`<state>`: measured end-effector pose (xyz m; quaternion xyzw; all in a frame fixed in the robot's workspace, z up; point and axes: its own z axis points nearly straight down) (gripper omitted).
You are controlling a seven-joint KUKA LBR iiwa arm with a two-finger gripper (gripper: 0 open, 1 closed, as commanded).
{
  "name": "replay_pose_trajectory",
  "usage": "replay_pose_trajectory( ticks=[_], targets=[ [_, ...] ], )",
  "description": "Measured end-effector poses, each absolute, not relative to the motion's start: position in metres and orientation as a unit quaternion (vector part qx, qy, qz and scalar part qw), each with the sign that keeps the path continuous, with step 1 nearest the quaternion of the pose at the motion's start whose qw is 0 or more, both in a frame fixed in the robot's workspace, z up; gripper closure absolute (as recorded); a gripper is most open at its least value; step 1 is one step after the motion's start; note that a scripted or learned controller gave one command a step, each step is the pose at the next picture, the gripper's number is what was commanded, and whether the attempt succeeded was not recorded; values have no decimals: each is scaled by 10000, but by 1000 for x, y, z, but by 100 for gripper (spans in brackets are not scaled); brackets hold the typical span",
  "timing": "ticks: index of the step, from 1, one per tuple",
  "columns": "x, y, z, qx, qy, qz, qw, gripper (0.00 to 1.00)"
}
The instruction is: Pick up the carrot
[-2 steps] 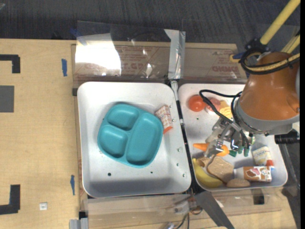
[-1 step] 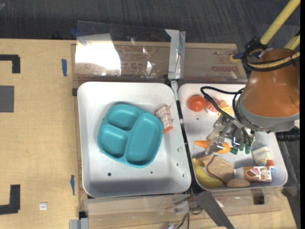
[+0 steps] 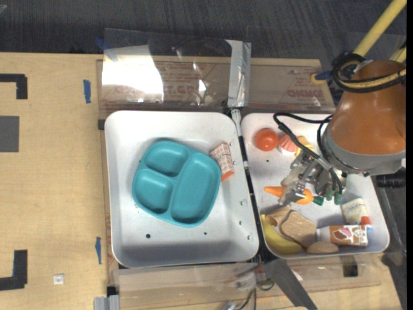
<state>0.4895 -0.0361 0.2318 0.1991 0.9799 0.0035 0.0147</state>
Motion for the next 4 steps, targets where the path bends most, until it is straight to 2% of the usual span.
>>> replay_pose_trajectory(
  ticks=[3, 4],
  targets=[
    [496, -36, 263, 1982, 9798, 56, 248, 100],
    [525, -33, 201, 2186, 9758, 2, -3, 100]
  ],
)
